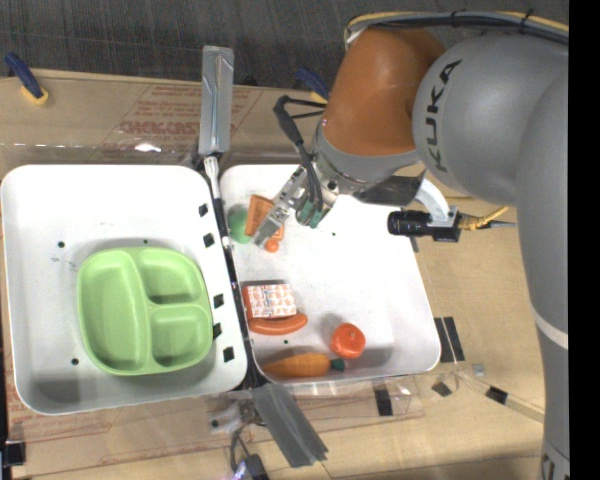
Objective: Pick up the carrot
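Near the right bin's front wall the carrot [298, 366] is lying left-right, well nearer than the gripper [280, 220]; grip state unreadable

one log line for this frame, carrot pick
hand: over right bin top-left, at an orange item | carrot: lying at bin's near edge, apart from hand | status: not picked

The divided tray [145, 310] lies in the left bin [40, 208]; in the right bin [400, 288], the carrot [298, 366] lies along the near wall; the tomato [348, 340] just right of it; the hot dog [277, 323] just behind; the gripper [280, 218] at the far-left corner.
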Available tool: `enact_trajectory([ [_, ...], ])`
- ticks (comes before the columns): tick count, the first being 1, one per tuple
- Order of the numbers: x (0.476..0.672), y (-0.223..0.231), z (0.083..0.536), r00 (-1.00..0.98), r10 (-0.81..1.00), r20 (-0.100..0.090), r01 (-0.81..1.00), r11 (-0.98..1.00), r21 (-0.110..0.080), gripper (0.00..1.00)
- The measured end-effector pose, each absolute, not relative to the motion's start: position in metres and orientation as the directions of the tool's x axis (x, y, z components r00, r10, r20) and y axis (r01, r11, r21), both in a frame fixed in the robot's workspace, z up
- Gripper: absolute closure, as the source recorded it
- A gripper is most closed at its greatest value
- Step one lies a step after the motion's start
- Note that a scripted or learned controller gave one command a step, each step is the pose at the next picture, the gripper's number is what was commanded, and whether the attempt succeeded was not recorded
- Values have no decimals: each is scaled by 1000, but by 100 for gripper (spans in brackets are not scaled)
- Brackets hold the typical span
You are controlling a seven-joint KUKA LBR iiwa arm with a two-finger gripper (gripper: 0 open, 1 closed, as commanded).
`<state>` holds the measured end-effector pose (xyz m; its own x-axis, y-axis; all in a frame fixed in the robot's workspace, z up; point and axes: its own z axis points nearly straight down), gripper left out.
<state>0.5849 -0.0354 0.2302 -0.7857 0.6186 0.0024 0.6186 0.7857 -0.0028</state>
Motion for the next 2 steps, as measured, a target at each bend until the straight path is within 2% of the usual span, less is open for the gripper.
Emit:
enact_trajectory([
  [1,647,-36,375,-591,807,-3,807,591,1,100],
  [2,582,-34,265,-568,823,3,823,568,-5,100],
])
